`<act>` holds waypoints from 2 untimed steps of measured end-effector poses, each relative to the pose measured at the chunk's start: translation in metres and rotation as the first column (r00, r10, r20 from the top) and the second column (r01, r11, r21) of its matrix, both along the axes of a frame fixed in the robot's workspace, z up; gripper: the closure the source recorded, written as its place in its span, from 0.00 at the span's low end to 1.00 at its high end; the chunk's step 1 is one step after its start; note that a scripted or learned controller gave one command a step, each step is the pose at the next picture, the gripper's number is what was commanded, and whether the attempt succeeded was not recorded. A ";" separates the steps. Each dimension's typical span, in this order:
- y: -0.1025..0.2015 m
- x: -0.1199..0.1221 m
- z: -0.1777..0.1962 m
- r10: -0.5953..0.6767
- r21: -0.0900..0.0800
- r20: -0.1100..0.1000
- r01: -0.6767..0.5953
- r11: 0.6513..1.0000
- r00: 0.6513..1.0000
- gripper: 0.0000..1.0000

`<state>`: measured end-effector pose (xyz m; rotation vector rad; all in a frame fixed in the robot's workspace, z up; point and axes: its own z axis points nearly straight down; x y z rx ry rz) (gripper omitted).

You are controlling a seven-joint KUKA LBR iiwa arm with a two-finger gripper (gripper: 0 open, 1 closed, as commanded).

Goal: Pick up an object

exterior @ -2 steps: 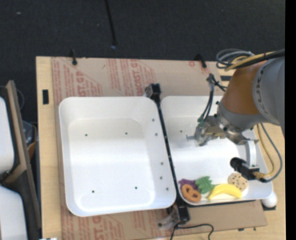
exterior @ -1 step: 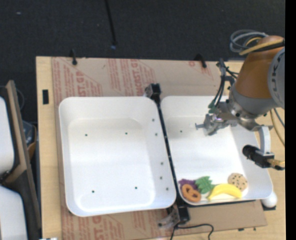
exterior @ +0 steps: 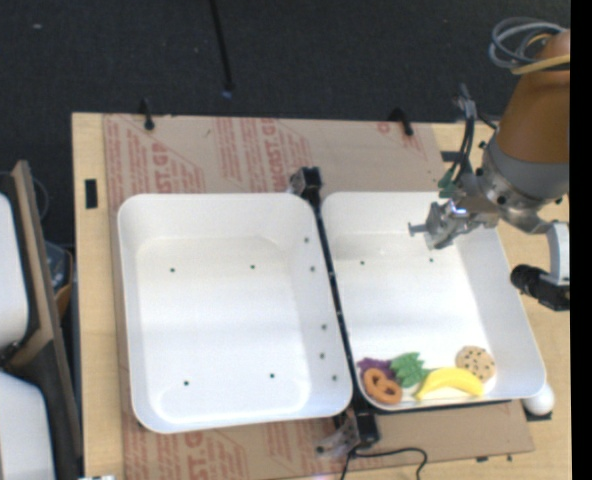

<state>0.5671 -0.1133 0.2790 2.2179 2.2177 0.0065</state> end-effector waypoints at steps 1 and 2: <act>0.052 0.002 -0.015 0.004 0.002 -0.006 -0.004 1.000 1.000 1.00; 0.097 0.013 -0.024 0.003 0.001 -0.007 -0.003 1.000 1.000 1.00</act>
